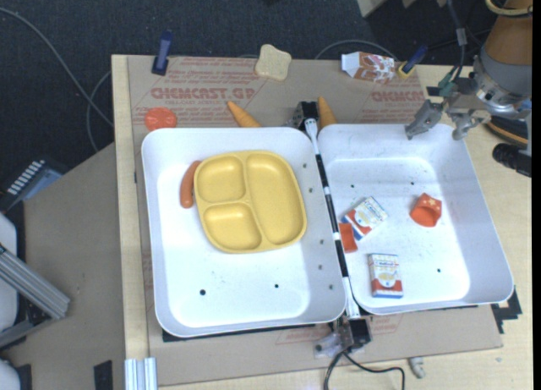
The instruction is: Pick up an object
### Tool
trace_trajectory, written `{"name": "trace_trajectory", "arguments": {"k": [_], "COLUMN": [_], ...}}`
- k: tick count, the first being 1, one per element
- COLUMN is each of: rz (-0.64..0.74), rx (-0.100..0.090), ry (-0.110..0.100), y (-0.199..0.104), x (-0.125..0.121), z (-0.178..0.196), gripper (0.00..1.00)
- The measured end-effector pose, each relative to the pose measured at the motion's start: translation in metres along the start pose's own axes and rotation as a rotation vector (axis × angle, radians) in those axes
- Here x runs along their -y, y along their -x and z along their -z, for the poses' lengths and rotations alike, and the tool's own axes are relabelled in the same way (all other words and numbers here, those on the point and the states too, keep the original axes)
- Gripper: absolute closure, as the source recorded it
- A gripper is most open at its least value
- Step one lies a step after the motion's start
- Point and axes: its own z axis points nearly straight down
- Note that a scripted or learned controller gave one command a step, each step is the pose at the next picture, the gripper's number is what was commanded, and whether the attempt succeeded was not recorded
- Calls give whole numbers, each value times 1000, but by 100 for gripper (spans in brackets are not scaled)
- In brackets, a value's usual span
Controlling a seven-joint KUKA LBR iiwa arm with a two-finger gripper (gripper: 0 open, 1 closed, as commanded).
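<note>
The right bin (456, 278) holds a small orange-red piece (426, 210) near its right side, a white and blue packet (365, 214) near its left wall, and a red and white carton (385, 275) toward the front. My gripper (439, 124) hangs above the bin's far right corner, open, with its two fingers spread and nothing between them. It is well behind the orange-red piece and apart from every object.
The left bin (169, 287) holds a yellow divided tray (250, 200) with a hot dog (187, 184) beside it. On the bench behind the bins lie a carrot (243, 115), a slice of bread (273, 62), an orange lid (160, 118) and a wrapper (369, 65).
</note>
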Motion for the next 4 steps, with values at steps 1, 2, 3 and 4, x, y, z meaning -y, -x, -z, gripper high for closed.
{"name": "trace_trajectory", "arguments": {"k": [1,2,3,4], "rz": [0,1,0,-1], "rx": [-2,-1,-1,0], "ry": [-2,-2,-2,4], "y": [35,-8,5,5], "x": [60,94,103,101], "z": [-85,-114,-113,-102], "gripper": [0,0,0,100]}}
